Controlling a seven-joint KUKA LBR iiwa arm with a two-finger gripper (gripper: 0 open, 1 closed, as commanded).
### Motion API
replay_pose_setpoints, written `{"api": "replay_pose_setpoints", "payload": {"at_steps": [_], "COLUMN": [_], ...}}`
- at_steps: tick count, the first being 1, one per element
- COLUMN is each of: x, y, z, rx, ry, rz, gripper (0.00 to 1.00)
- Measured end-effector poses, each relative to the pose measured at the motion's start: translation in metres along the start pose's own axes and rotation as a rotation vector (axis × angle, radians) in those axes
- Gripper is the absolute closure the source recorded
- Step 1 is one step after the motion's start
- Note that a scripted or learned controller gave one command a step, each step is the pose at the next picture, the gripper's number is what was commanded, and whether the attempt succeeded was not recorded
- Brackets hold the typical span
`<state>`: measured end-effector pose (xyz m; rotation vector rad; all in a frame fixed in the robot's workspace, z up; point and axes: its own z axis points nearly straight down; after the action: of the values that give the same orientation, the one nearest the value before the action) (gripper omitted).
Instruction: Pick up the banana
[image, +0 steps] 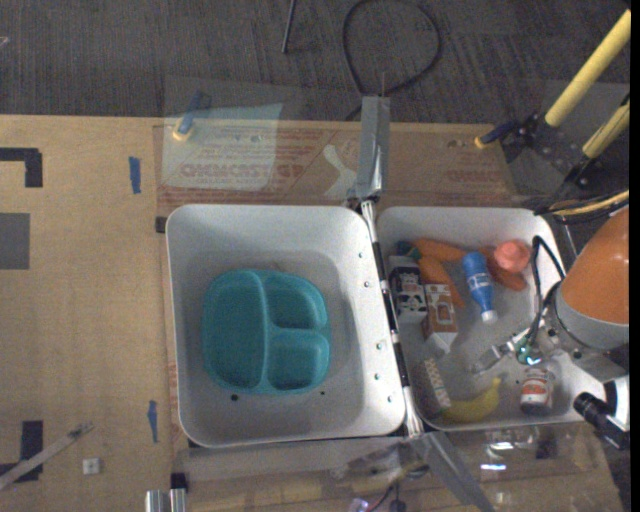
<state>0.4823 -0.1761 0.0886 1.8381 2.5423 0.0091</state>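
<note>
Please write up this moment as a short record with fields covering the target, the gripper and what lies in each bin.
target: banana, lying near the front edge of the right bin
gripper: gripper low over the right bin, just behind the banana
held: nothing seen between the fingers
left bin: teal divided plate
right bin, other items: blue bottle, orange carrot, small can, small boxes

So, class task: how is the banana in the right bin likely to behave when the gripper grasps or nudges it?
The banana is curved, so probably pivots or rocks if nudged. Its smooth skin may slip. Lying near the bin wall, it could jam.
</note>
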Motion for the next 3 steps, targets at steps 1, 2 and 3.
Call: {"api": "replay_pose_setpoints", "payload": {"at_steps": [1,2,3], "x": [0.034,0.009,0.029], "y": [0.045,0.003,0.009], "z": [0.0,0.0,0.0], "rx": [-0.002,-0.001,-0.002], "ry": [-0.008,-0.003,-0.008], "rz": [0.466,0.334,0.222], "gripper": [0.0,0.0,0.0]}}
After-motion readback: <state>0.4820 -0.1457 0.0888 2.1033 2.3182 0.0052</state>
